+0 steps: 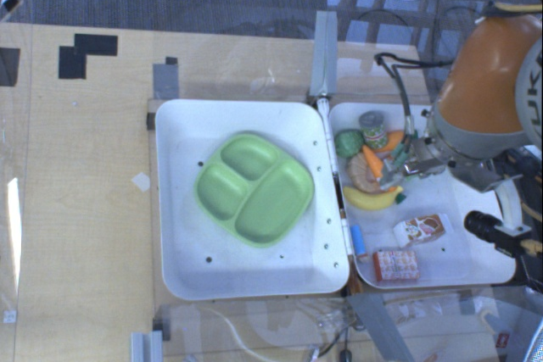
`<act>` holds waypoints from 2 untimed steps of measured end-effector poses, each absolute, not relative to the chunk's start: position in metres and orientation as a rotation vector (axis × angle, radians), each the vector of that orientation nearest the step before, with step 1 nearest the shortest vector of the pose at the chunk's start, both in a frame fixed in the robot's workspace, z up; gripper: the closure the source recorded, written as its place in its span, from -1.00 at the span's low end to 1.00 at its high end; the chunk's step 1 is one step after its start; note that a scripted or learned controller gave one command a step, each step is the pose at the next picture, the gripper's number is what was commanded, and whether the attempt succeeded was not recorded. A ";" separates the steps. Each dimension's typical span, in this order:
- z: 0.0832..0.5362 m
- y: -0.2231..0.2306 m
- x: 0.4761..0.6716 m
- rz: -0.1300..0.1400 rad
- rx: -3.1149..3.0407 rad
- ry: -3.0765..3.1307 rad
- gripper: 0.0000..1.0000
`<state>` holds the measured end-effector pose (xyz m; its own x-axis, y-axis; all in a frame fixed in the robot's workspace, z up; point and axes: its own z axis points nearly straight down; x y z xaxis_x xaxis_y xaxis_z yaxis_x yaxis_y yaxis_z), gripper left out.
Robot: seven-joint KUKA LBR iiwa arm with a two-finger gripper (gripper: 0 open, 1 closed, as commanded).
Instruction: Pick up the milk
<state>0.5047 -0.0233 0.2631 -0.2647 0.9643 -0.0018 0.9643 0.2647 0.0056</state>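
A green divided plate (254,189) is seen in the left bin (178,267). In the right bin (475,271), near the divider, a blue item (359,240) is laid, with a banana (372,199), a carrot (374,162), a green vegetable (348,143) and a can (372,128) clustered above it. A red-patterned box (396,264) is placed toward the front edge. The milk (422,229) — a small carton — is found lying flat just right of the banana, untouched. The gripper (399,167) is positioned over the food cluster, apart from the milk — its state cannot be told.

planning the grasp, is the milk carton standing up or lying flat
Lying flat: the milk carton shows its long printed side face-up on the right bin's floor.
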 end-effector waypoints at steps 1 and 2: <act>0.238 0.015 0.503 0.005 1.513 2.747 1.00; 0.185 0.099 0.488 0.005 1.083 2.945 1.00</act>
<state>0.4877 0.0991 0.1849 -0.7619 0.6476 -0.0025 0.6476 0.7619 0.0043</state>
